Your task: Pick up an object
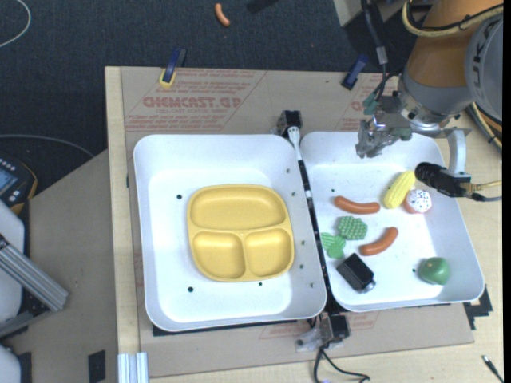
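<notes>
- Two shallow white bins are seen side by side on a cardboard-covered bench (200,90); the left bin (160,214) and the right bin (455,238) touch along a dark central divider.
- A yellow compartment plate (239,231) is placed near the middle of the left bin, with one wide section at the far side and two smaller sections at the near side.
- The gripper (372,144) is seen above the far edge of the right bin, hanging from the grey arm with its orange band (455,14), which enters from the right.
- Nothing is seen between the fingers; whether they are released or clenched cannot be told from this view.
- The objects to be picked lie in the right bin, all apart from the gripper.
- A corn cob (399,188) is laid tilted near the right side of the bin, with a white and red ball (418,202) just beside it.
- One sausage (357,206) is laid across the middle of the bin, and a second sausage (378,242) is laid at a slant nearer the front.
- A green leafy vegetable (345,234) is found between the two sausages, near the divider.
- A black block (354,272) is set at the front of the bin, just beside the greens.
- A green round fruit (433,270) is set at the front right corner, well apart from the black block.
- A blue and yellow clamp (170,68) is fixed at the far edge of the bench.
</notes>
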